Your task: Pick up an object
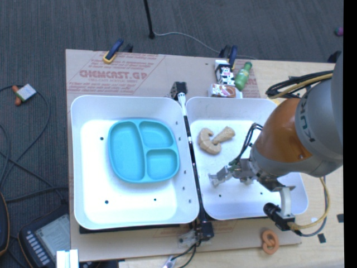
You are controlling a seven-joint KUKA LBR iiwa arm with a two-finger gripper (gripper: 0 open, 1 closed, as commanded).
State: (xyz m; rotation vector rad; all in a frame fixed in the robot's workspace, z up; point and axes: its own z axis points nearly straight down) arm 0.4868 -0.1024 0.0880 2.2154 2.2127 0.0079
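Hovering low in the right white bin (290, 205), the gripper (218, 176), fingers spread and empty, sits just below the unlifted tan curved pretzel-shaped toy (215, 140).

Your arm (304, 133) reaches in from the right, wrist bent low, its gripper (218, 176) pointing left with nothing between its 2 fingers.

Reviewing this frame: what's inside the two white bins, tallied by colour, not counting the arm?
Blue: 1, the divided plate in the left bin.
Tan: 1, the curved pretzel-like piece in the right bin, beyond the gripper.
Total: 2
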